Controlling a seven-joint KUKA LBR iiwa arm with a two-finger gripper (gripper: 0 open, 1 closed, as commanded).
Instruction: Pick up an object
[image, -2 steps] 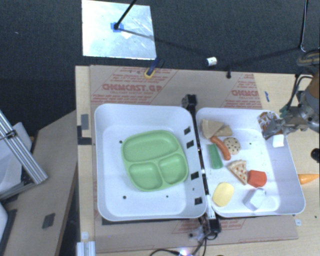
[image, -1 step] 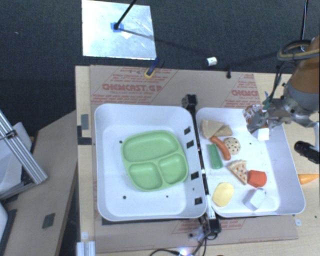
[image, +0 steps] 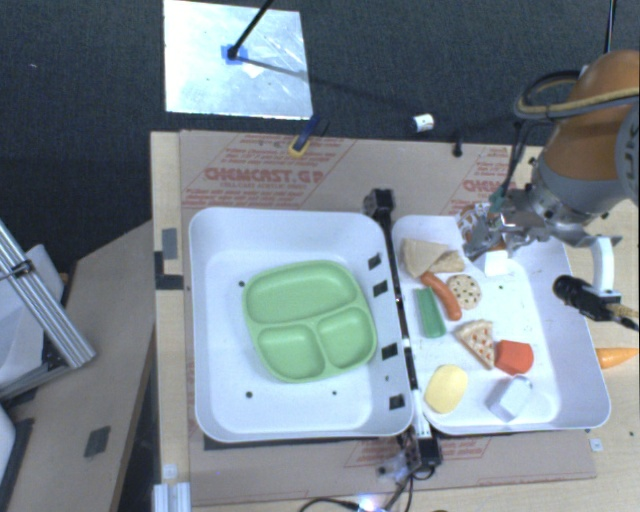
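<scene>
The right bin (image: 575, 400) holds several toy foods: a tan wedge (image: 425, 255), a round cookie (image: 463, 291), an orange sausage (image: 441, 296), a green stick (image: 431, 316), a pizza slice (image: 478, 342), a red block (image: 514, 357), a yellow lemon-like piece (image: 447, 388) and a pale grey block (image: 509, 398). My gripper (image: 487, 232) hangs over the bin's far edge, just right of the tan wedge and above a small white piece (image: 497, 263). Nothing can be made out between its fingers.
The left bin (image: 215, 385) holds a green three-part tray (image: 308, 318). A black divider (image: 392, 300) runs between the bins. An orange carrot-like piece (image: 618, 355) lies at the right bin's outer rim. A black and white fixture (image: 590, 285) sits at the right.
</scene>
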